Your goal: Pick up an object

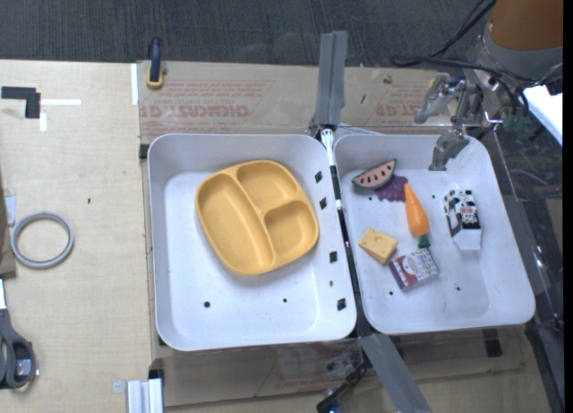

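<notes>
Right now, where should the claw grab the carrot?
Probably the orange middle of the carrot, coming straight down from above. It lies flat and long, pointing up-down in the right bin, so the claw should pinch across its narrow width. The watermelon slice sits close by the tip.

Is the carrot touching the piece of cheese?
Apart. The camera view shows a strip of white bin floor between the orange carrot and the yellow cheese wedge, which lies below and left of it in the right bin.
</notes>
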